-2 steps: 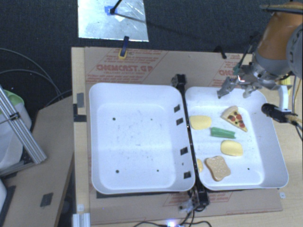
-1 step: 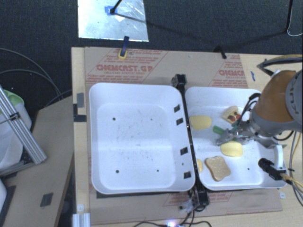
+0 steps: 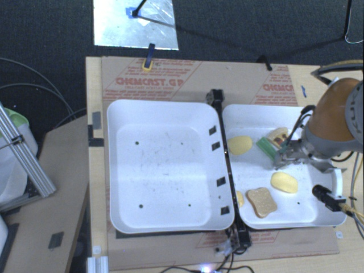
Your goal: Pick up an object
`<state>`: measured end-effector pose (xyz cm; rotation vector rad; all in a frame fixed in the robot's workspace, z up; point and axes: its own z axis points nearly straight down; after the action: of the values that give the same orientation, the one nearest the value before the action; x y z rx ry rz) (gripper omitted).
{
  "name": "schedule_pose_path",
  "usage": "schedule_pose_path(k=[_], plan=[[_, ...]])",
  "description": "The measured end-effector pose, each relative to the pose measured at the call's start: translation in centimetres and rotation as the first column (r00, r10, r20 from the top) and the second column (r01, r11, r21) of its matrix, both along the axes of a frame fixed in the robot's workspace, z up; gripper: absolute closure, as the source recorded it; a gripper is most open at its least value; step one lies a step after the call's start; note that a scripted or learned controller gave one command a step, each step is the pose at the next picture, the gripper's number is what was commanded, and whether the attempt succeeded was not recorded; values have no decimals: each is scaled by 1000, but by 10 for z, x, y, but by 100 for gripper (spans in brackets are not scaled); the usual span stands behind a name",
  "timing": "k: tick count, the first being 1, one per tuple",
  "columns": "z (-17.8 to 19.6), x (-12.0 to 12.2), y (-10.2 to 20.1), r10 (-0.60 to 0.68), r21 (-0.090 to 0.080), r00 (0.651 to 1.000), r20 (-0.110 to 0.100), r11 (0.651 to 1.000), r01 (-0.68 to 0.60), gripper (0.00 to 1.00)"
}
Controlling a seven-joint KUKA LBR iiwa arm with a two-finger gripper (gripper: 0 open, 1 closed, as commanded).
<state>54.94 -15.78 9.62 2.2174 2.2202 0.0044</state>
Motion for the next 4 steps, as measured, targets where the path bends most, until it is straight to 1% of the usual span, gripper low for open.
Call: schedule_pose_path(k=[1,2,3,4], plan=[[-13,-50,40,0,2,1000,-6,1000,0,100],[42,-62,69,5,1,1000,0,1000,-5,100],[91,-61,148,12,4,1000,2,1000,-12,100],[114,-62,200,9,3,1000,0,1000,-9,100]])
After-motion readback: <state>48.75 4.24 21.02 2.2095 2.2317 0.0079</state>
